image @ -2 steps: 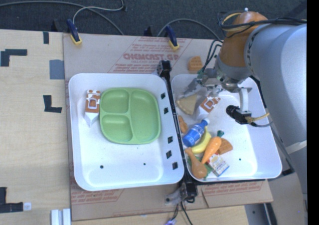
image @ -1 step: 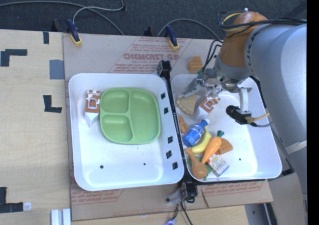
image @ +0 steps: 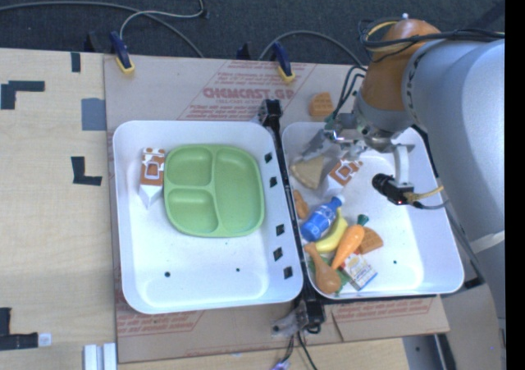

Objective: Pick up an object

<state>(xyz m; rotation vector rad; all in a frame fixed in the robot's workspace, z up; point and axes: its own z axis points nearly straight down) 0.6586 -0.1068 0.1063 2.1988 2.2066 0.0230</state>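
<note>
So the arm is down in the right bin (image: 439, 270) with its pincer (image: 332, 143) at the far left corner of it, sitting right on top of a tan, wedge-shaped thing (image: 309, 171) that looks like a slice of bread or a sandwich. Honestly can't tell from this angle how wide the pincer is spread or if it has actually got anything, the metal bits and the wedge just blur together there. Just beside the pincer on the near side is a small white and orange carton (image: 345, 171). Further toward the front of the bin from the pincer there's the usual pile: a blue bottle (image: 320, 218), a banana (image: 331, 236), a carrot (image: 348, 244) and a little box (image: 358, 272), all touching or overlapping each other. Off to the pincer's left, across the divider, the other bin (image: 197, 286) has a green divided plate (image: 215, 189) and another small carton (image: 151, 171) next to it. Outside the bins, behind the pincer, a small orange cookie-looking thing (image: 321, 103) lies on the bench (image: 49, 221). My read: it's at the grab stage on that wedge, nothing is lifted yet, so the closing and the lift are all still to come.
</note>
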